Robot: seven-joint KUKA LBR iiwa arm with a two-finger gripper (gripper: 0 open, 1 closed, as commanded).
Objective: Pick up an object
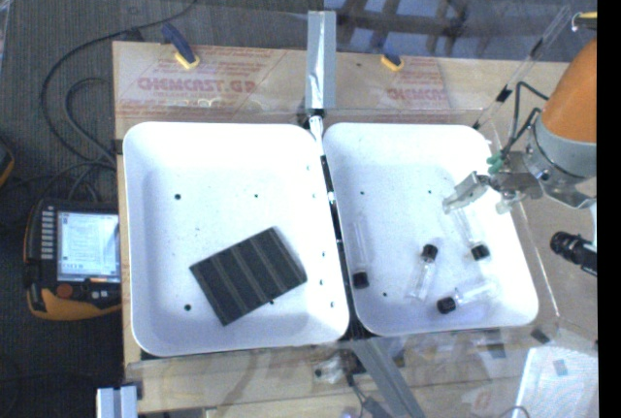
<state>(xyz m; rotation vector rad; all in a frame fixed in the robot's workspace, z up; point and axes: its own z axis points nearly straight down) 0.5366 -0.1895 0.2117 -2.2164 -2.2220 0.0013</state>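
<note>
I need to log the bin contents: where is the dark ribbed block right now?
The dark ribbed block lies tilted in the left bin, toward its front right part, near the divider with the right bin.

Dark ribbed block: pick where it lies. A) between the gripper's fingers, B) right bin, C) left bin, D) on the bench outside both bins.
C: the dark ribbed block lies flat on the floor of the left bin, apart from the small vials in the right bin.
</note>
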